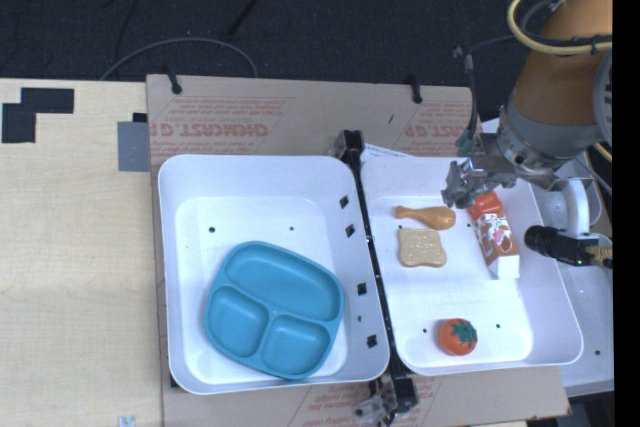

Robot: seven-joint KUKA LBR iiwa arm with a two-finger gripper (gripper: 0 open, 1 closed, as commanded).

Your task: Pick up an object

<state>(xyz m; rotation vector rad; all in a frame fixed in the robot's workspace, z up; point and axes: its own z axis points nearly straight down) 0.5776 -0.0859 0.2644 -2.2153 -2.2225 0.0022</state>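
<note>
- Objects to pick from lie in the right-hand shallow white bin (560, 340), and I take that bin as my landmark for everything below.
- A tan plastic toy drumstick (426, 214) lies near the bin's far wall, its thin end towards the divider between the two bins.
- A flat, pale brown toy slice of bread (421, 248) sits just beside the drumstick, towards the bin's middle.
- A red and white printed carton (494, 235) lies lengthwise near the bin's right wall, its white end pointing to the near edge.
- A round red toy tomato with a green top (457, 336) rests close to the bin's near wall, well apart from the other three.
- My grey metal two-finger gripper (462, 181) hangs over the bin's far right part, near the drumstick's thick end and the carton's red end.
- I cannot tell how the gripper stands: its tip is a dark tangle in this view, and I see nothing held in it.
- A blue plastic tray with three compartments (273, 309) lies in the other shallow white bin (180, 215), left of the landmark bin.
</note>
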